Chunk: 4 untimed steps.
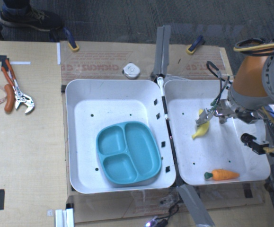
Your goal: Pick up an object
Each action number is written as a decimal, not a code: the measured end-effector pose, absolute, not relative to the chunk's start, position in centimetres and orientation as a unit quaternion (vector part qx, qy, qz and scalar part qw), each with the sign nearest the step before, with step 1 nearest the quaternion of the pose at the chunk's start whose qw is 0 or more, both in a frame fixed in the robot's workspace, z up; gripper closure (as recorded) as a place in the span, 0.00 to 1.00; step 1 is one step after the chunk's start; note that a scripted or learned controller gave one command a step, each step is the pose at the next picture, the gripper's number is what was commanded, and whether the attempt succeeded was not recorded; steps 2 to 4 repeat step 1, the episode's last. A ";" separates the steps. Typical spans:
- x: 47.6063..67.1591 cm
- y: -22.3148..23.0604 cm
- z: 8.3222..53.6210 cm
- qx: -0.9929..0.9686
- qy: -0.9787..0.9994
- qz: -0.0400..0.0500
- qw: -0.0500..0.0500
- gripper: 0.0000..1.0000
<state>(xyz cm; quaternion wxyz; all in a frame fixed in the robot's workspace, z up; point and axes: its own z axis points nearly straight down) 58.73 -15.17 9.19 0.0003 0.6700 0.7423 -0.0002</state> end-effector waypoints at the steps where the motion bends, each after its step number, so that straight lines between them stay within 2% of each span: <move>1: 58.8 -15.3 10.1 0.671 0.741 0.000 0.001 1.00; 4: 58.8 -15.3 10.1 0.671 0.741 0.000 0.001 1.00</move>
